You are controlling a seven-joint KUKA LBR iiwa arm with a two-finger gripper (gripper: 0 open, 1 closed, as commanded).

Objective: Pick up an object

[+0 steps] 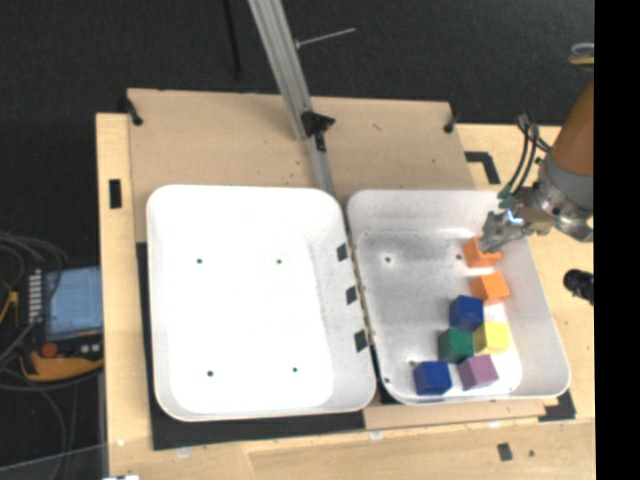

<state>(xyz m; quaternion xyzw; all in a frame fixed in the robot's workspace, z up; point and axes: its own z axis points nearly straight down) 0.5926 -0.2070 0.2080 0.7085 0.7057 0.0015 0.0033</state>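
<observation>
Looking down on the worktop [230, 138] from my remote station, I see two shallow white bins side by side. The left bin [250, 298] shows a bare white floor with a few small dark dots. The right bin [410, 268] carries all the blocks, gathered in its right half. The arm [572, 168] enters from the right, and its end effector [496, 230] sits low over the upper right part of the right bin, directly above and apparently touching an orange block [478, 253]. I cannot tell how far the end effector is open, nor whether that block lies between its tips, since the tool body hides them. A second orange block [491, 287] lies just below the first. Below it come a blue block [466, 311], a yellow block [494, 335] and a green block [456, 344], packed close together. Nearest the front wall rest a purple block [479, 370] and another blue block [432, 377]. A slanted metal rail [285, 68] crosses the rear of the worktop toward the gap between the bins. At far left, off the worktop, I note a blue device [75, 303] with cables.
</observation>
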